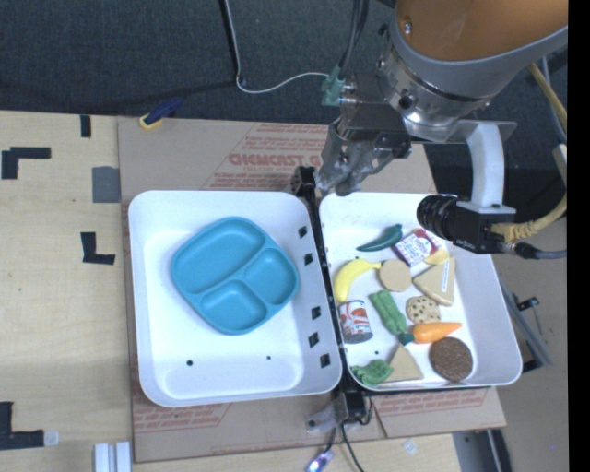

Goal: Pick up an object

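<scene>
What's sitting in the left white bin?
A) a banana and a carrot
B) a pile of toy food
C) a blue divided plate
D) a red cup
C: the left bin holds a blue divided plate, while the toy food, such as the banana, lies in the right bin.

The grey arm (461,55) came in from the upper right, its wide orange band (479,23) just above the wrist. The wrist pointed down and to the left, and the gripper (339,177) hung low at its end. Its dark fingers blurred together, so their spacing could not be made out.
</scene>
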You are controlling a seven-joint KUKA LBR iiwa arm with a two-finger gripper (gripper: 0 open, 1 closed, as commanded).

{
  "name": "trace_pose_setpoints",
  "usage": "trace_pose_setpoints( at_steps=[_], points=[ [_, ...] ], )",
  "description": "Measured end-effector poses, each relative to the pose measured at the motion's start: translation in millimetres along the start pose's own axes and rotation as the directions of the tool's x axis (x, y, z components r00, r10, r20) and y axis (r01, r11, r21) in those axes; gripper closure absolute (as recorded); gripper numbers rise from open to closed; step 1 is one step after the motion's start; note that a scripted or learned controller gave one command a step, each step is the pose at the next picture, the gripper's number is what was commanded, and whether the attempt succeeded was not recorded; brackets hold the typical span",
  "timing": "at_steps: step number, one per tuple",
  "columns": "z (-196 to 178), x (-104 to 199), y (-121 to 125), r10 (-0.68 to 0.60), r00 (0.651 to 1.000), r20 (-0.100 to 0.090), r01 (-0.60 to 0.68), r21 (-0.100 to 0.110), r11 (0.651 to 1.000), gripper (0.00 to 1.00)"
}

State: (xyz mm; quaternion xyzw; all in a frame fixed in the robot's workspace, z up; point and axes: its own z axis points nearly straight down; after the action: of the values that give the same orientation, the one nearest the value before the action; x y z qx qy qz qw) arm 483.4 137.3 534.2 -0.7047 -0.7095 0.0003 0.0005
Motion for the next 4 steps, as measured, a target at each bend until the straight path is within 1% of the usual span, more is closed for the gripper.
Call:
trace_pose_setpoints(
  at_steps=[1,2,3,4],
  points=[
    [0.0,41.6,0.3,0.002,1.0,0.0,-0.002,0.0,1.0,1.0],
    [0.4,99.5,0.2,0.0,1.0,0.0,0.0,0.001,1.0,1.0],
    [176.6,95.2,-1.2,0.005,1.0,0.01,-0.005,0.018,1.0,1.0],
    [-10.2,94.1,51.4,0.006,1.0,-0.006,-0.006,-0.019,1.0,1.0]
  ],
)
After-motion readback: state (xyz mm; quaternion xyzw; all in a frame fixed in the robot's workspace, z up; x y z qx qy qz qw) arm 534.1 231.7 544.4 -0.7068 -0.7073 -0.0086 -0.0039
